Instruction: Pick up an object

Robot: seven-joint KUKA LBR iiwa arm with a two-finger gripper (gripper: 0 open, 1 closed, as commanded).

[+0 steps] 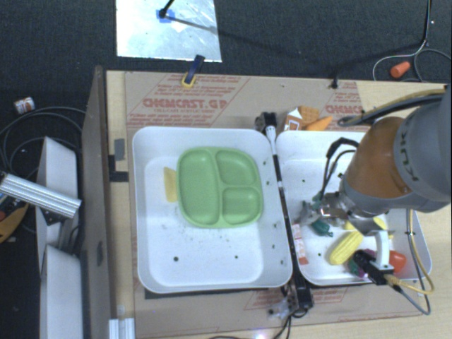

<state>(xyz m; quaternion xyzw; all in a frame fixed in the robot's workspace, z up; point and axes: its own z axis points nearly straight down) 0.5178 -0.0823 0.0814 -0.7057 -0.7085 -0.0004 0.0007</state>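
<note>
Nearest the camera, close to the front rim of the right bin (304, 162), a toy corn cob (346, 247) lies on the bin floor, tilted, its husk end toward the rim. Just to its right sits a small red-orange piece (397, 260), apart from the cob. Slightly farther in, a small teal object (323, 227) lies on the floor just left of the cob's upper end. A yellow piece (380, 223) shows partly from under the wrist. The claw (318, 214) is low in this bin, directly above and beside the teal object. The wrist covers most of it, so whether it is wide, narrow or gripping anything cannot be told. No item is seen lifted; the cob and the teal object both rest in the bin. The arm (385, 164), grey with an orange band, comes in from the right over the far half of this bin. In the left bin (212, 274), a green divided plate (219, 187) lies flat near the centre, three compartments up. A flat yellow piece (170, 184) touches its left edge and appears partly tucked under it. At the far rim of the right bin, an orange carrot-shaped item (319, 123) rests on the counter (183, 104), which is lined with printed cardboard. Beyond the counter, a silver sheet (166, 20) lies on the dark floor.
</note>
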